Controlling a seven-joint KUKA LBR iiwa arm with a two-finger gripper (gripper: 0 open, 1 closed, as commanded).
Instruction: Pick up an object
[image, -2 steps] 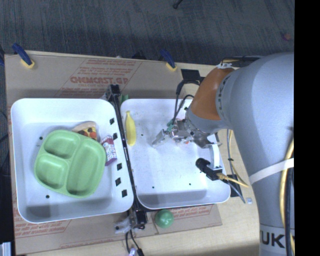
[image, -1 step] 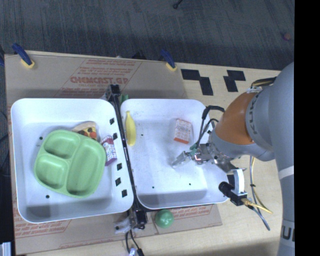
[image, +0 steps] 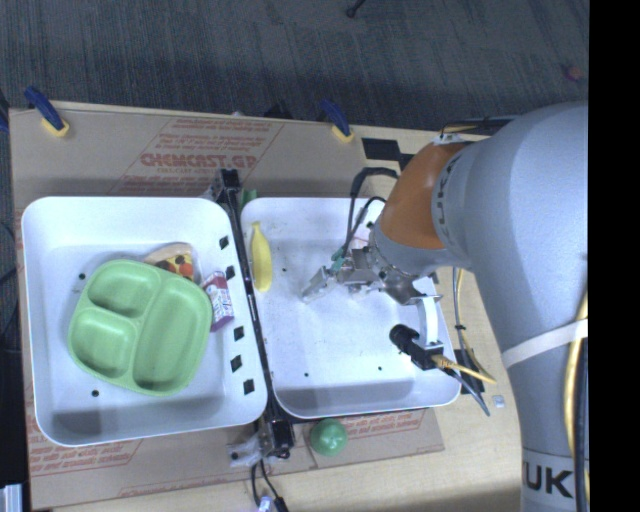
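My gripper (image: 318, 284) hangs over the middle of the right bin (image: 350, 395), pointing left above bare white floor. A yellow banana (image: 260, 257) lies along that bin's left wall, a short way left of the gripper and apart from it. In the left bin (image: 50, 400) a green divided plate (image: 140, 327) takes up most of the floor. A pizza-slice toy (image: 176, 261) sits partly under the plate's far edge, and a small purple and white packet (image: 219, 300) lies by the plate's right side.
A green ball (image: 327, 436) rests on the cardboard outside the bins, below the right bin's front rim. Blue clamps (image: 47, 112) (image: 336, 118) hold the cardboard at the back. The arm's grey body covers the right bin's right side.
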